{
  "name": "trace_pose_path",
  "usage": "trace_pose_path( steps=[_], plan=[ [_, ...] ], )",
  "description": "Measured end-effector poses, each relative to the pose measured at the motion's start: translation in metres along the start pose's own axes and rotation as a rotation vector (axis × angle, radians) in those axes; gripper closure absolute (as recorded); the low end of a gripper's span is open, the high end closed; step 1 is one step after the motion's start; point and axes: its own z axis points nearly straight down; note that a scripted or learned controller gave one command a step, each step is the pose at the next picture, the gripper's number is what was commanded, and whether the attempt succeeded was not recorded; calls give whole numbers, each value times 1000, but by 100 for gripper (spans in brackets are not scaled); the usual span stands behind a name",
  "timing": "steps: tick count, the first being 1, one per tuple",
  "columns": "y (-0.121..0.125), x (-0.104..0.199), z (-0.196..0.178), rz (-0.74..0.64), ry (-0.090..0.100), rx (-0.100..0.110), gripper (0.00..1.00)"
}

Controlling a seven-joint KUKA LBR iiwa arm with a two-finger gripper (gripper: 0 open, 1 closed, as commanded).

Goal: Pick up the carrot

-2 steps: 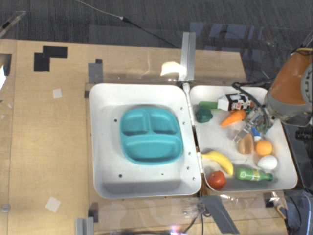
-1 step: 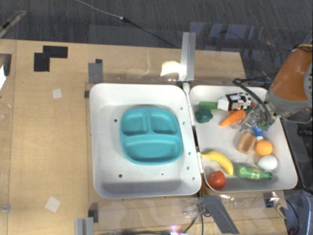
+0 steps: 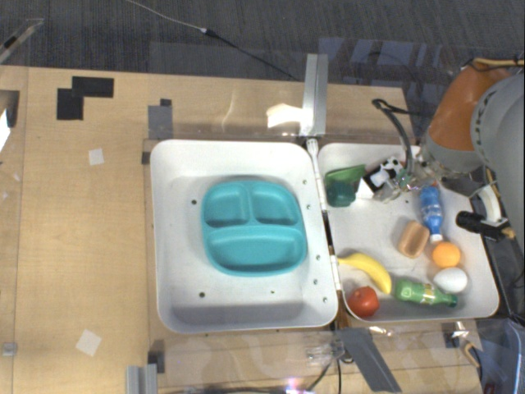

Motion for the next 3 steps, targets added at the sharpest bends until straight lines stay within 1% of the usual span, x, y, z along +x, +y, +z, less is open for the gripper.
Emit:
trace_pose_path(
  steps=[1, 2, 3],
  plan=[
    [-3, 1, 2, 2, 8, 10, 0],
    [-70, -4, -1, -263, 3, 0, 0],
    [-109, 2, -2, -152, 5, -6, 0]
  ],
)
